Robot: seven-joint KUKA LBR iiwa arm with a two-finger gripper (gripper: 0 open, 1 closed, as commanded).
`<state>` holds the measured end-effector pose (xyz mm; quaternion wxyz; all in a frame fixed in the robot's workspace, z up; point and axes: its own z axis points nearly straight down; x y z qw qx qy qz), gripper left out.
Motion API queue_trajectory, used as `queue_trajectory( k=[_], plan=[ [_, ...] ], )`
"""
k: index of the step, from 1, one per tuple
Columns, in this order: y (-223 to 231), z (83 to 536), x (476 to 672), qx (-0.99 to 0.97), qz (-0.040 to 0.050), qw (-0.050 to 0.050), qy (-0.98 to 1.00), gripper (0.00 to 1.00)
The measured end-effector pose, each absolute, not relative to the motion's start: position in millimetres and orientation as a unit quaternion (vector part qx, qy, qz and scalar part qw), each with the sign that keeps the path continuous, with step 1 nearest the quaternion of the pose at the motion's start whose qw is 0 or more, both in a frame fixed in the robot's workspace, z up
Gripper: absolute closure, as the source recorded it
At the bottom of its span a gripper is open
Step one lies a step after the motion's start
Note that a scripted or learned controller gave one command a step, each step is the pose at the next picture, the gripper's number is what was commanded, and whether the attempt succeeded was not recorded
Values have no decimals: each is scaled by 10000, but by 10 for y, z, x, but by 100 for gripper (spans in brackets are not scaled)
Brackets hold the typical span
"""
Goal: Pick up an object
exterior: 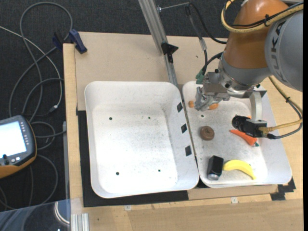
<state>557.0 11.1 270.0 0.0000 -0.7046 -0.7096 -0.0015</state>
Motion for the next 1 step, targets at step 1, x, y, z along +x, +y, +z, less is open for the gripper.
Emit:
queue_trajectory(
  k=[1],
  plan=[
    [535,2546,5678,-7052,-4,7,-7090,100]
  ],
)
